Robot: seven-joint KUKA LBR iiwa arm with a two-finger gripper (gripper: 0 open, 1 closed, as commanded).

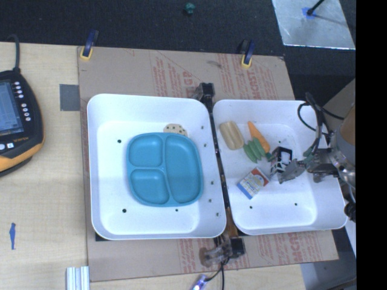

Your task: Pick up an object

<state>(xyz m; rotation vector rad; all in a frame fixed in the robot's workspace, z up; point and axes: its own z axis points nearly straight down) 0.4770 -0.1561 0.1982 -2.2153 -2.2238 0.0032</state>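
Reaching in from the right edge of the frame, the arm's claw sits low over the right bin, a little right of that bin's centre. Its dark fingers are a tangle of black and grey from this angle, so whether they are apart or together cannot be told, and nothing can be seen gripped between them.

Just to the left of the claw, lower in the bin, lies a small box with white, blue and red faces, tilted on a diagonal. Above it, towards the upper left of the right bin, a beige bread-roll shape lies beside an orange carrot, and a green piece sits just under the carrot (its exact form is hard to make out).

The left bin holds a blue divided plate near its middle, with a small tan cookie touching the plate's upper edge.

Both bins rest on a cardboard sheet on the bench, and a black and orange pendant lies at the far left of the frame.
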